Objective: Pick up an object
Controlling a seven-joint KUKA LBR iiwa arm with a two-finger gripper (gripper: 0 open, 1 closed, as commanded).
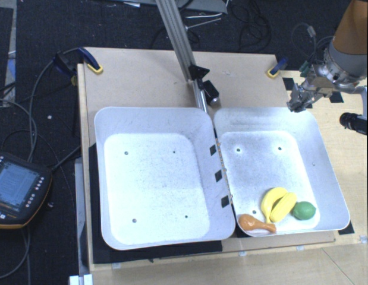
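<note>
Camera view: the claw (298,103), whose open-or-closed state cannot be told, hangs above the right bin's (326,159) far right corner, well apart from the banana (277,204) near the bin's front edge.

- The gripper (298,103) hangs over the far right corner of the right bin (255,129).
- A yellow banana (277,203), a green fruit (304,210) and an orange piece (255,222) cluster at that bin's near edge.
- The left bin (112,123) sits alongside, touching it.
</note>
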